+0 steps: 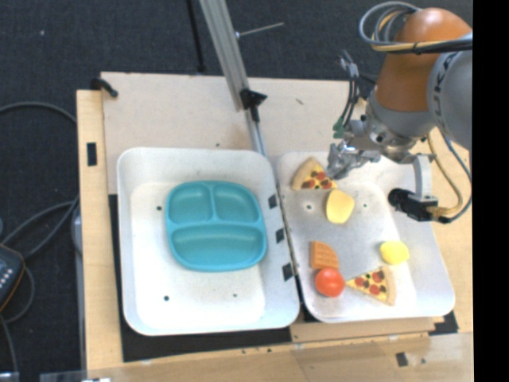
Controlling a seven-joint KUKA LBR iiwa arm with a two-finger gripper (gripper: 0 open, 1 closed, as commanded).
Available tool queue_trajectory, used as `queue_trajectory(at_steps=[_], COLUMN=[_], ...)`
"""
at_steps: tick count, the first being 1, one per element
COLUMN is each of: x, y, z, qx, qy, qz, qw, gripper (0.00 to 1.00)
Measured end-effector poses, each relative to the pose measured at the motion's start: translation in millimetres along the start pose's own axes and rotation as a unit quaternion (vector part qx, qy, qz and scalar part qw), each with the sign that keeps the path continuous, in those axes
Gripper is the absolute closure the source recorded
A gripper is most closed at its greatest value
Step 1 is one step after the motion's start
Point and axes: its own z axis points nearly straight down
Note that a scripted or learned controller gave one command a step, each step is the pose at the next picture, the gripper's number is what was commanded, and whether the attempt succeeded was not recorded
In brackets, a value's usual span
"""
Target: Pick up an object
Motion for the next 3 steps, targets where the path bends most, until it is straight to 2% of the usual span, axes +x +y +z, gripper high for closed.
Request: queue_trajectory(at_steps=[1,2,3], x=[50.1,110.8,167.3], y=[18.3,15.6,25.3], z=[1.9,0.1,-7.5], qx=[-0.001,0.000,-0.001], qy=[0.000,0.000,0.000], qz=[0.000,0.000,0.000], qw=[1.0000,1.0000,1.0000], gripper=[1.00,1.00,1.00])
